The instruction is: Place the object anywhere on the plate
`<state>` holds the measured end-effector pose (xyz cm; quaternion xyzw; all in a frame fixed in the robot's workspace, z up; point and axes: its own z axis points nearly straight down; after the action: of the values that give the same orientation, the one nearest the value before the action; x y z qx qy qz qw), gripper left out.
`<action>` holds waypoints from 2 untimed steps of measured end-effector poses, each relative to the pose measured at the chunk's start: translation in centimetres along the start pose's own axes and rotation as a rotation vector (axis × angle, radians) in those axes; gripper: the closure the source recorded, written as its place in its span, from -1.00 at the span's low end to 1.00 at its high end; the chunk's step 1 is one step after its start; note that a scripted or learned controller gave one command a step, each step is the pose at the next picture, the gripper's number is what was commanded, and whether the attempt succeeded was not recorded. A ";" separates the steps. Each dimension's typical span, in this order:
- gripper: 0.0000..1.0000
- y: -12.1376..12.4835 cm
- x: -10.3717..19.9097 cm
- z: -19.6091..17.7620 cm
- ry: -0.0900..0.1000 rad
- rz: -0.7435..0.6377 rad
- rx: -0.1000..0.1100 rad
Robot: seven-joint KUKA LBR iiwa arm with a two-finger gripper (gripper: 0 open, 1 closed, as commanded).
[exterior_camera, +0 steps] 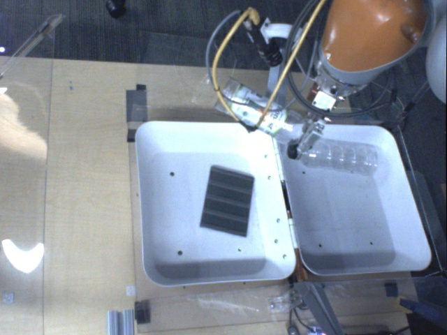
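A clear plastic bottle [342, 158] lies in the right bin [363, 215]. The gripper [302, 145] meets its cap end; grip unclear. A dark ridged plate [228, 200] lies in the left bin [209, 201].

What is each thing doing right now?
Dark ridged plate: lying flat in the left bin.
Clear plastic bottle: lying on its side in the right bin.
Gripper: low at the bottle's left end.

The grey arm with its orange band [370, 23] is cut off at the frame's top right. The end effector [302, 145] beneath it is blurred; its state cannot be told.
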<state>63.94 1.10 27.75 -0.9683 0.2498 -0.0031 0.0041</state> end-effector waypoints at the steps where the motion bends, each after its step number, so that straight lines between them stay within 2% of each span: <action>1: 1.00 -8.4 -5.5 3.2 -0.006 -0.003 -0.004; 2: 1.00 -6.1 0.2 -8.8 0.003 -0.184 0.002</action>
<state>67.01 6.23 36.56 -0.9871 0.1598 -0.0054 0.0045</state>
